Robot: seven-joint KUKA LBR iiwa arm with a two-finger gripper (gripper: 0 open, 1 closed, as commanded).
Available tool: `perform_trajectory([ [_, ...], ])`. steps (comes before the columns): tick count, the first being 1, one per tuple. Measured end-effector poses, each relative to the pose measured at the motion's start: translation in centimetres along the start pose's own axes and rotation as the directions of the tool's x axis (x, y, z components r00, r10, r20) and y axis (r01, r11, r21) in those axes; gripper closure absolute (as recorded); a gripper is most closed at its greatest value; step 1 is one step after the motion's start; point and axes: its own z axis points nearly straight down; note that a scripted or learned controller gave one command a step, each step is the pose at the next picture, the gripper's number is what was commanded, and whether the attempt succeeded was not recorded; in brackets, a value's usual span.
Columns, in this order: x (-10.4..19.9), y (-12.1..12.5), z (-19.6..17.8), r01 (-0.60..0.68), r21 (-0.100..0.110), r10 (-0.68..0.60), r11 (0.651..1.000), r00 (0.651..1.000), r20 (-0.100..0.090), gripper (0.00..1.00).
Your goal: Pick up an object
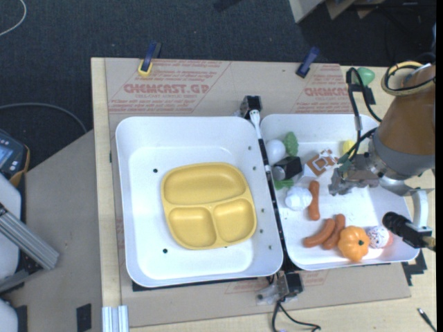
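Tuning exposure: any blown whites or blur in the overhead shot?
Camera view: left bin reads bright and nearly featureless, soft shadow under the yellow tray; small items by the gripper in the right bin are soft, low-detail; the arm looks slightly blurred.

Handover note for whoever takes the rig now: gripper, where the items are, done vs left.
Gripper: over the middle of the right bin, above the bin floor; nothing visibly held.
Right bin items: small pumpkin and sausages near the front edge, an orange carrot-like piece and a white ball left of the gripper, green pieces and a black block by the divider.
Left bin: a yellow divided plate.
Done: no pick evident.
Left: grasp one item and lift it.
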Motion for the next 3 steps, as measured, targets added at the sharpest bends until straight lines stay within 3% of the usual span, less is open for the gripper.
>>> perform_trajectory([
  [1,0.0,0.2,-5.3,0.000,0.000,0.000,1.000,1.000,0.000,1.00],
  [3,10.8,6.3,-5.4,0.005,0.002,-0.005,1.000,1.000,-0.003,1.00],
])
